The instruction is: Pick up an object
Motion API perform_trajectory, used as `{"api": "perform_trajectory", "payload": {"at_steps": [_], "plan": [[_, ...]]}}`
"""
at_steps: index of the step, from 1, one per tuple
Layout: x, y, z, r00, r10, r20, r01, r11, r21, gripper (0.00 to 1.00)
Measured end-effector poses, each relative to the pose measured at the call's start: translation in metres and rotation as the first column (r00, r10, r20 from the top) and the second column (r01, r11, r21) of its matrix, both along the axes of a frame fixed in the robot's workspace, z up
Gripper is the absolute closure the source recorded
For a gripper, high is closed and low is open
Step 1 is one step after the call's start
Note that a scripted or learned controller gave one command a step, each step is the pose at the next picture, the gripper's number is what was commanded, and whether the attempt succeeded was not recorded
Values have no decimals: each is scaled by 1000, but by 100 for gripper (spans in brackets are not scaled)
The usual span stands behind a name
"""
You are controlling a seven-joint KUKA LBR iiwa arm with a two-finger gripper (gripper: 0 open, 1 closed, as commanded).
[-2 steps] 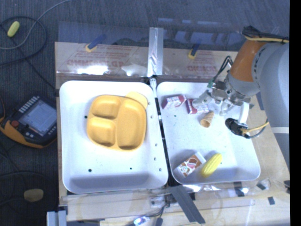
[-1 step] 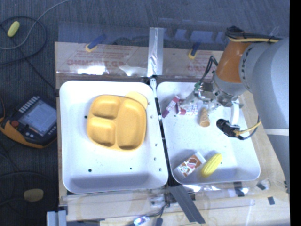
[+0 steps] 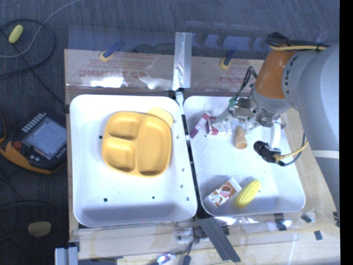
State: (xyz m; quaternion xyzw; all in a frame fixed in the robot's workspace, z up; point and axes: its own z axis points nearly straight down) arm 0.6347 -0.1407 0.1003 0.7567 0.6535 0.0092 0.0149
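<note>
My gripper [image 3: 241, 114] is low over the far part of the right bin [image 3: 287, 186], at the end of the grey arm with the orange band [image 3: 271, 79]. Just below it lies a small tan cone-shaped piece [image 3: 240, 137]. To its left lie a pink and red packet [image 3: 205, 123] and a small white wrapper [image 3: 224, 128]. Near the bin's front sit a yellow corn cob [image 3: 248, 192] and a red and white packet [image 3: 223, 194].
The left bin [image 3: 88, 203] holds a yellow divided tray [image 3: 138, 143] with a pale yellow round piece [image 3: 161, 115] behind it. A black cable connector [image 3: 263, 149] hangs from the arm over the right bin. A handheld pendant [image 3: 37, 142] lies on the floor at left.
</note>
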Motion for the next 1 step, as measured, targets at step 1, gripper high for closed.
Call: {"api": "perform_trajectory", "payload": {"at_steps": [1], "plan": [[1,-10,0,999,42,-4,-42,999,5,0]]}}
